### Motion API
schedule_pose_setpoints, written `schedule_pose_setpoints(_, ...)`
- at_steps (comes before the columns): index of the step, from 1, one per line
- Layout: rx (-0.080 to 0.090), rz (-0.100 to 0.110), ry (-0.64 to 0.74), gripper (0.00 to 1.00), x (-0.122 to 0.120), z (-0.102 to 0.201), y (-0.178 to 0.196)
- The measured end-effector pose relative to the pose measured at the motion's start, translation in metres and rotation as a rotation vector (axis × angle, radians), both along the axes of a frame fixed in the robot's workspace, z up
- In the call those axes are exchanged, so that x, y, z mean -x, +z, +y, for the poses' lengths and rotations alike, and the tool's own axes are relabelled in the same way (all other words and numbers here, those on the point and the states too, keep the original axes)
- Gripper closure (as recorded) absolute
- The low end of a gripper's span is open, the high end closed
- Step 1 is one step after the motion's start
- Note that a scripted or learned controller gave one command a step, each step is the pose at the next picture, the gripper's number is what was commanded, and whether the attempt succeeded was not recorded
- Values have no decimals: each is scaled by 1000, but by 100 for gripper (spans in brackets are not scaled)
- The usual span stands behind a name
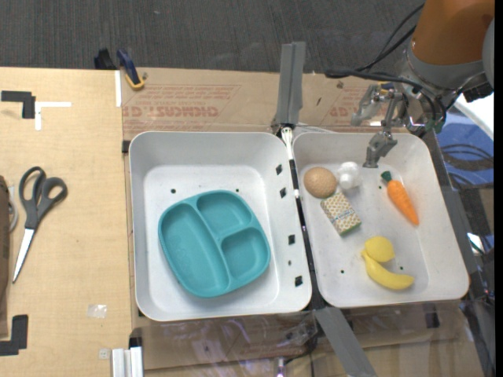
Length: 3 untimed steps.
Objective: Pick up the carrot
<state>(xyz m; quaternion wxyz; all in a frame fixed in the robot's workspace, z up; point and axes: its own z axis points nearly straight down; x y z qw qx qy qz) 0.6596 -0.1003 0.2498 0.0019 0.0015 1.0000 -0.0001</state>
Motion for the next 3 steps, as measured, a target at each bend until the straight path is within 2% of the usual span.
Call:
schedule_pose_setpoints(1, 1, -1, 171, 0, 8, -60, -153)
schedule_pose_setpoints(2, 4, -8, 172, 100, 6, -60, -141)
schedule_pose_setpoints(3, 1, -3, 287, 100, 10, 8, -87)
